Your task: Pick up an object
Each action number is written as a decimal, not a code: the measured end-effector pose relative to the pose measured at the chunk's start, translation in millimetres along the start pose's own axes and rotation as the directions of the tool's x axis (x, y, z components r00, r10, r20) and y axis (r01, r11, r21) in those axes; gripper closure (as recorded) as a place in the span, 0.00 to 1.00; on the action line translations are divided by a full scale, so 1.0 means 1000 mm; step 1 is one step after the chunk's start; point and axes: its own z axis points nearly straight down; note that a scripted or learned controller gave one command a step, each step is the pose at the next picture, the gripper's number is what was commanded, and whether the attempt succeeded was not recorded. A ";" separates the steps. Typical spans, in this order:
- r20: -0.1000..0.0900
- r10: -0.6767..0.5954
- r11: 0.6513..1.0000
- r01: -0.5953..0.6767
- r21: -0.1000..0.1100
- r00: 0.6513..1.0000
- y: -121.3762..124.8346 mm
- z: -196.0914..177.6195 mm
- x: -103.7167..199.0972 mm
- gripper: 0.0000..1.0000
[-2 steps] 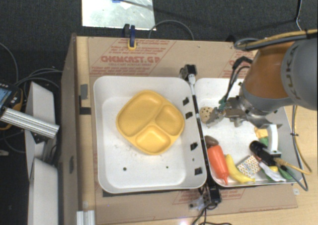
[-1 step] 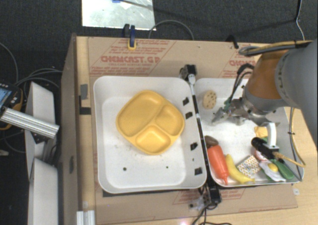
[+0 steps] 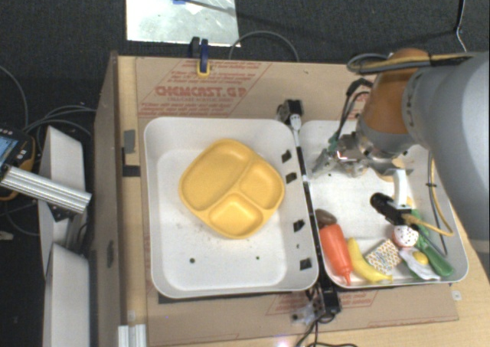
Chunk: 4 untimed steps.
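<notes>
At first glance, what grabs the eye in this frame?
The yellow divided plate sits alone in the middle of the left bin. In the right bin, small items crowd the near end: an orange carrot, a yellow banana and a green piece. The grey arm reaches in from the right over that bin's far end.

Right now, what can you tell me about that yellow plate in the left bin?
The yellow plate is a rounded-square dish of what looks like matte plastic, split by raised ridges into three compartments, one large and two smaller. It lies flat and right side up, turned at an angle, near the middle of the left bin, resting on its white floor. Its compartments hold nothing, and nothing else touches it.
</notes>
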 end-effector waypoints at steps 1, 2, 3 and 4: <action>-0.003 -0.001 1.000 0.001 0.000 1.000 -0.085 -0.105 0.055 0.00; 0.000 0.010 1.000 -0.010 0.007 1.000 -0.137 -0.099 0.020 0.00; 0.002 0.007 1.000 -0.007 0.002 1.000 -0.089 0.005 -0.005 0.00; 0.004 0.002 1.000 -0.002 -0.010 1.000 0.000 -0.045 -0.034 0.00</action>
